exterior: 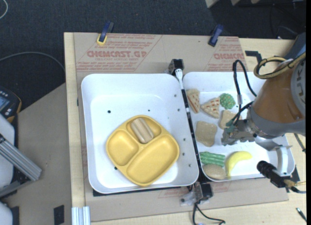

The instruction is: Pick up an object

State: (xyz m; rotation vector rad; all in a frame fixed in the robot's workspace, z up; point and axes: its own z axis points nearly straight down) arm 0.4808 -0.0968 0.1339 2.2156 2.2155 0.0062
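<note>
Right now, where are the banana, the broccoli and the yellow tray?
banana (238, 161), camera view, middle of its curved body.
broccoli (227, 100), camera view, centre of its green head.
yellow tray (150, 158), camera view, floor of its largest compartment.

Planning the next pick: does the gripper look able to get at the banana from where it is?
Probably yes. The banana lies uncovered in the right bin, just below the gripper, with nothing stacked on it. The green beans beside it may crowd the approach.
</note>
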